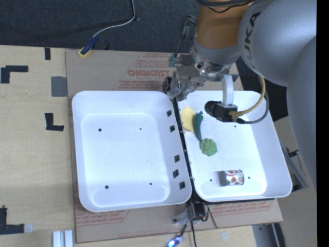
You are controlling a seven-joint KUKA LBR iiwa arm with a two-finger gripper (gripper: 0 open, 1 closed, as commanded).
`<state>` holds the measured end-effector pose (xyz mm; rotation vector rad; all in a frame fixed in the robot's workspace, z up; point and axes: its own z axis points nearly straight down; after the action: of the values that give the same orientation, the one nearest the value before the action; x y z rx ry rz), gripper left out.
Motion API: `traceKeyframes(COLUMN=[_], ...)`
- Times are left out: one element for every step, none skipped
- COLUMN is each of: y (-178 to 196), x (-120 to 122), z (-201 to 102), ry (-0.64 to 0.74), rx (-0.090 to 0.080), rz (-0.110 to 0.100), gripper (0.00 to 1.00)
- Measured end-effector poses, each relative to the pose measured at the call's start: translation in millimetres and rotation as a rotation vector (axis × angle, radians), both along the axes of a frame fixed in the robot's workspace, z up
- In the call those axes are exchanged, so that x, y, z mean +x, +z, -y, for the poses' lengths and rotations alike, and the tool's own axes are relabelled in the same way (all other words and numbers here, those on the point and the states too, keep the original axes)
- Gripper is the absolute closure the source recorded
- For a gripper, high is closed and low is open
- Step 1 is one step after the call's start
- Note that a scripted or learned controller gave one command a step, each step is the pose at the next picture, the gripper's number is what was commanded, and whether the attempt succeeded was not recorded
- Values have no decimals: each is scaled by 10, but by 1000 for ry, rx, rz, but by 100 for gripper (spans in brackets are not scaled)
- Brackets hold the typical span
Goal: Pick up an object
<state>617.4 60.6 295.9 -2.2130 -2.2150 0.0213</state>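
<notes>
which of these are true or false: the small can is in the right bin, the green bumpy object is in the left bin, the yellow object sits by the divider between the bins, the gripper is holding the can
1. The small can lies in the right bin. True.
2. The green bumpy object is in the left bin. False: it lies in the right bin, just below the yellow object.
3. The yellow object sits by the divider between the bins. True.
4. The gripper is holding the can. False: the gripper is at the far end of the divider, and the can lies apart from it near the front of the right bin.
</notes>
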Motion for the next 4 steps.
traceKeyframes(y=[1746, 261, 1792, 600], x=[-160, -1116, -1342, -1356], z=[109, -450, -474, -1108], ry=[1, 6, 4, 6], rx=[4, 0, 7, -1], rz=[36, -5, 32, 4], gripper=[100, 100, 100, 100])
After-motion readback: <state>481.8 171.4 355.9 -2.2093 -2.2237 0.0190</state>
